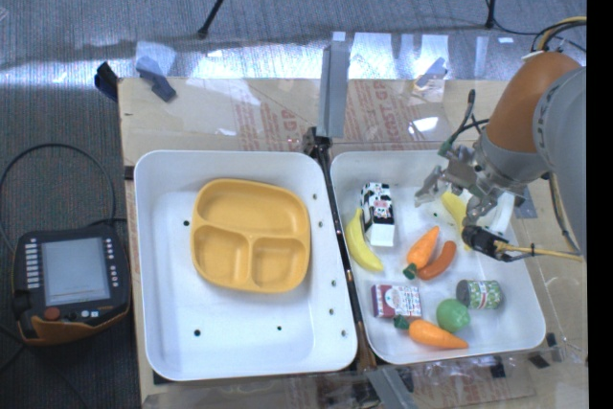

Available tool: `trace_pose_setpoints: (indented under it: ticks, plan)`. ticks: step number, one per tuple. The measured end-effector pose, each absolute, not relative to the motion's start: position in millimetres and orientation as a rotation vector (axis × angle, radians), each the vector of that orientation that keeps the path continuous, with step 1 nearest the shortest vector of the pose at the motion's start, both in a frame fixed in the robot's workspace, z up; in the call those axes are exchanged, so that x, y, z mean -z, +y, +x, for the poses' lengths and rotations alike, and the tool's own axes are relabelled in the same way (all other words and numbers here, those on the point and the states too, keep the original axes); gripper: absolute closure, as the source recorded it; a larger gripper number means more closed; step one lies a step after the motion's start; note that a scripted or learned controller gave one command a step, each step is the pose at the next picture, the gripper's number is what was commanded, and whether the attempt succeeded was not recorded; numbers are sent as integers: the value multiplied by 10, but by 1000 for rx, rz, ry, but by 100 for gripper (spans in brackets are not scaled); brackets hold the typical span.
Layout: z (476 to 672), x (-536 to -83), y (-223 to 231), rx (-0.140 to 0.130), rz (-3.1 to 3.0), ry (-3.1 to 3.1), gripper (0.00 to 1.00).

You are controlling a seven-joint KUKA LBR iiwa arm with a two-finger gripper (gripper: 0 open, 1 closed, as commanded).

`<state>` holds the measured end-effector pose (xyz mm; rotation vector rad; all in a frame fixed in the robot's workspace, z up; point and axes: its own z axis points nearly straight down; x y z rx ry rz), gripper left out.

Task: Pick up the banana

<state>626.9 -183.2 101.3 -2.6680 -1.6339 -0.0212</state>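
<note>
Curved yellow plastic banana (361,242) lay in the right white bin (533,316), well left of the fingers (458,196). The fingers stood apart over a second small yellow fruit (453,206), gripping nothing.

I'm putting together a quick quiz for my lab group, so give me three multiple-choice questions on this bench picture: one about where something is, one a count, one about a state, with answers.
1. Where is the yellow plate?
A) in the left bin
B) on the carpet
C) under the arm

2. How many orange carrots lie in the right bin?
A) one
B) two
C) four

3. How is the banana by the cow-print carton?
A) lifted by the tool
B) on the plate
C) lying on the bin floor

Answers:
1 A, the plate sits in the middle of the left bin.
2 B, one lies mid-bin and another near the front wall.
3 C, it lies flat along the bin's left wall, apart from the tool.
</note>
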Motion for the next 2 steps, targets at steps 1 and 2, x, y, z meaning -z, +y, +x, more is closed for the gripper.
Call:
trace_pose_setpoints:
  ticks: [1,2]
  plan:
    - [6067,-944,-1923,26,-2653,-1678,0]
    - [6058,-1039,-1940,16,-2653,-1679,100]
